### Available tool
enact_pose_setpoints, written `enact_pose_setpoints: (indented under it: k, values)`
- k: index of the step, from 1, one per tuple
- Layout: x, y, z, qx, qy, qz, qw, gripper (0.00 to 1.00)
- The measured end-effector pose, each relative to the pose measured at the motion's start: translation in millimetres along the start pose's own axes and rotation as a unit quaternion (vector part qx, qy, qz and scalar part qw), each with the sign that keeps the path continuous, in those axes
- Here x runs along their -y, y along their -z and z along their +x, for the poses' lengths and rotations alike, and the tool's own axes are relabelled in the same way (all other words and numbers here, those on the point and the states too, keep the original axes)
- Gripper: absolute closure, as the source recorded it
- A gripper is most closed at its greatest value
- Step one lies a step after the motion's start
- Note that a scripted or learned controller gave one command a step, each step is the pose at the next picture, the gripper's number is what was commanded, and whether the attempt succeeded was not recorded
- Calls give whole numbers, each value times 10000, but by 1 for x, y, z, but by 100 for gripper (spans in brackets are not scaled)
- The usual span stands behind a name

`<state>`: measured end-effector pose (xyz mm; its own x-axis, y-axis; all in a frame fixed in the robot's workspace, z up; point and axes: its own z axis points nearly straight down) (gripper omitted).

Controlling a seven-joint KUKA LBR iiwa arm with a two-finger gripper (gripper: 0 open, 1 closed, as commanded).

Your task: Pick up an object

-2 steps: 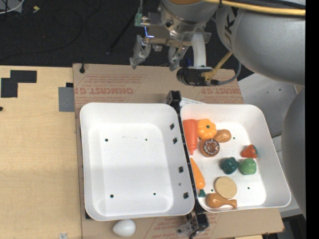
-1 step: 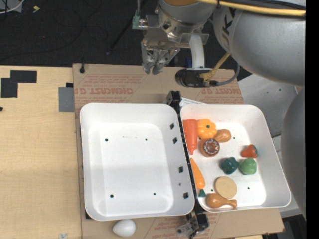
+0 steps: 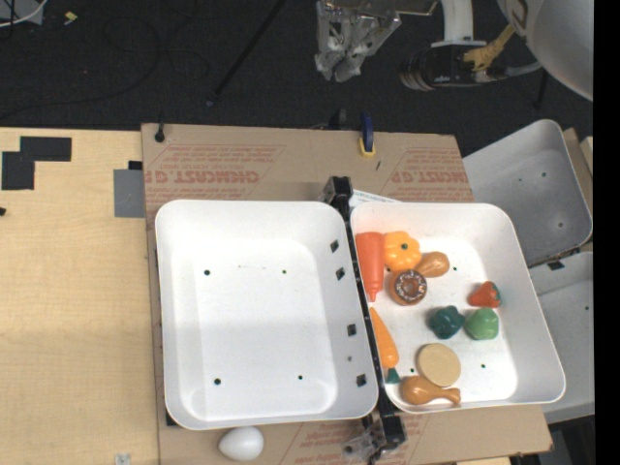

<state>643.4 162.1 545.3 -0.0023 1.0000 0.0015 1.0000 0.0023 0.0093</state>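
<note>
The right bin [image 3: 523, 260] holds several toy foods. Among them are a red-orange carrot [image 3: 369, 264], an orange pumpkin [image 3: 401, 250], a chocolate doughnut [image 3: 409, 286], a brown piece [image 3: 434, 263], a red strawberry [image 3: 485, 294], a dark green piece [image 3: 446, 322], a light green piece [image 3: 481, 325], a tan disc [image 3: 439, 364], a second carrot [image 3: 384, 342] and a drumstick [image 3: 429, 391]. My gripper [image 3: 349, 46] hangs high at the top of the view, far behind both bins. Nothing hangs from it.
The left bin [image 3: 174, 289] sits beside the right one, with a black clip strip [image 3: 351, 298] between them. A white egg [image 3: 240, 443] lies on the cardboard in front of the left bin. A grey tray [image 3: 542, 182] stands at the right.
</note>
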Motion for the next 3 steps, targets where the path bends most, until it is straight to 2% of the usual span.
enact_pose_setpoints:
  k: [1, 2, 3]
  values:
    - [47, -114, -113, 30, -67, 128, 9999, 100]
    - [55, 0, -133, 9, -18, 2, 10000, 100]
    - [70, -49, -228, 20, -55, 88, 9999, 100]
